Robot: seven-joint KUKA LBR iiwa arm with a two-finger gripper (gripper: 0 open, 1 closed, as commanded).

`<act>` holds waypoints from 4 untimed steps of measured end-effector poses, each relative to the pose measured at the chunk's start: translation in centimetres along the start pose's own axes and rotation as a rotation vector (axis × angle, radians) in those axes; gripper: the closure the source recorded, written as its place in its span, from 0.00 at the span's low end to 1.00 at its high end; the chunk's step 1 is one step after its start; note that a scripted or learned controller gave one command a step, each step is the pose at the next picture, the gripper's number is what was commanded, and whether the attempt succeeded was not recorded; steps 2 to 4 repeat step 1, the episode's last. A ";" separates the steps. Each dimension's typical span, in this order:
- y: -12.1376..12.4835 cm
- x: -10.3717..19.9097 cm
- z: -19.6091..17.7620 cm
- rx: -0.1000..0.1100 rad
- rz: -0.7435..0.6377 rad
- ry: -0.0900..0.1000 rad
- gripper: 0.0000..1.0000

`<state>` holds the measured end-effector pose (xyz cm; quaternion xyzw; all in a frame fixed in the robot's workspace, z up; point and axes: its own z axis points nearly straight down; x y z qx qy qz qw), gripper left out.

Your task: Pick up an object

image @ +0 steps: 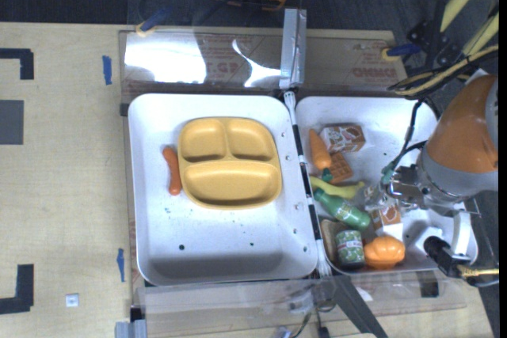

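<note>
The right bin holds a heap of toy food: an orange carrot, a brown snack packet, a waffle piece, a yellow banana, a green bottle, a green-labelled can, an orange fruit and a small red-and-white carton. My gripper hangs low over the right side of this bin, just above the carton and to the right of the bottle. The arm's grey wrist and orange band cover the bin's right edge.
The left bin carries a yellow divided plate with an orange sausage lying beside it on the left. A metal divider rises at the back between the bins. Cables run along the right.
</note>
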<state>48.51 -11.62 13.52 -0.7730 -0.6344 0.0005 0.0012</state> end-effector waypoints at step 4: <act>0.0 6.1 -10.0 -0.002 -0.158 -0.001 1.00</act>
